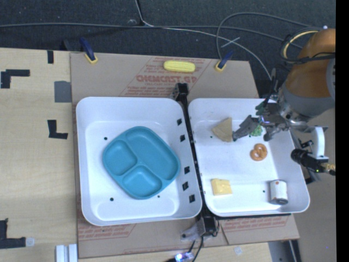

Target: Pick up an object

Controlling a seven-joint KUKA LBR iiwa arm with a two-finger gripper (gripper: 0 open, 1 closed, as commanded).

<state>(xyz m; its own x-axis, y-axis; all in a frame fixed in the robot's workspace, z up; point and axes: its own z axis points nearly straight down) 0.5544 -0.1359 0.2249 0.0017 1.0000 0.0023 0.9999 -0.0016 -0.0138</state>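
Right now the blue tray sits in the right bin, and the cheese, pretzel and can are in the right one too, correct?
Not quite. The camera view shows the blue tray in the left bin. The cheese, pretzel and can are in the right bin, as you said.

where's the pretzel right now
In the camera view, the pretzel lies in the right bin, just below the end effector, right of the tan wedge.
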